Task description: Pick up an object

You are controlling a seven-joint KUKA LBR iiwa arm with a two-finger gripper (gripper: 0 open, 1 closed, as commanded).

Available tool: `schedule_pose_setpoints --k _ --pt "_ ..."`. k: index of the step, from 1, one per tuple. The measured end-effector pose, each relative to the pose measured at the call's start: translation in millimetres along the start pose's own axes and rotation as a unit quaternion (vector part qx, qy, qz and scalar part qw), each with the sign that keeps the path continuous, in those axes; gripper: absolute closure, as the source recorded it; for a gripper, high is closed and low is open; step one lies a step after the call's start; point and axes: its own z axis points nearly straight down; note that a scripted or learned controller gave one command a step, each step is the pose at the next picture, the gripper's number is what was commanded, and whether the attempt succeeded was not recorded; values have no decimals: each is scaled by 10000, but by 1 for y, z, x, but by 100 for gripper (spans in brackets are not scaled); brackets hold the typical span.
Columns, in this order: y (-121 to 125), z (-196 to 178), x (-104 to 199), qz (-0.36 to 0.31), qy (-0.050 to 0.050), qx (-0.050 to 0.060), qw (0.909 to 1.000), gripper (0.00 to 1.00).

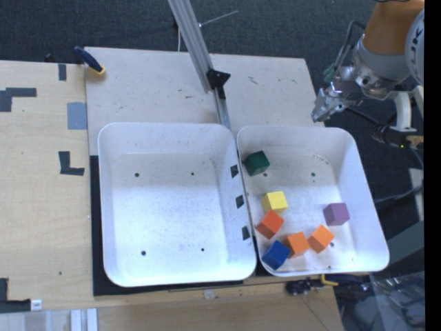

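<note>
White bins: two shallow bins side by side on the desk [158, 95]; the left bin [110, 185] lies at 9 o'clock from the right bin [362, 178], their inner rims touching.
Grey arm: enters from 2 o'clock, orange band above the wrist, metal gripper [325, 109] hanging just past the far right corner of the right bin, over the dark floor beside the desk edge.
Jaws: small and blurred against the dark ground; I cannot tell whether they are released or clenched. Nothing shows between them, and they touch no cube.
Green cube [256, 162]: in the right bin, at 11 o'clock of its floor, near the shared rim.
Yellow cube [275, 201]: near the middle of that bin, just beside the red-orange cube [270, 222] at its 6 o'clock.
Blue cube [276, 253]: at 7 o'clock of the bin floor, touching the middle orange cube [297, 243].
Right orange cube [320, 238]: just beside the middle orange one, at its 3 o'clock.
Purple cube [335, 213]: at 4 o'clock of the floor, apart from the rest, near the right wall.
Metal rail [193, 33]: runs from 12 o'clock down to the join of the two bins.
</note>
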Motion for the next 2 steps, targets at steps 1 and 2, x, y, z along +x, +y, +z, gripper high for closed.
schedule_pose_setpoints --k 1,2 --pt "-20 1 43 -10 7 27 10000 100" --pt "-36 -2 95 -21 13 30 10000 100"
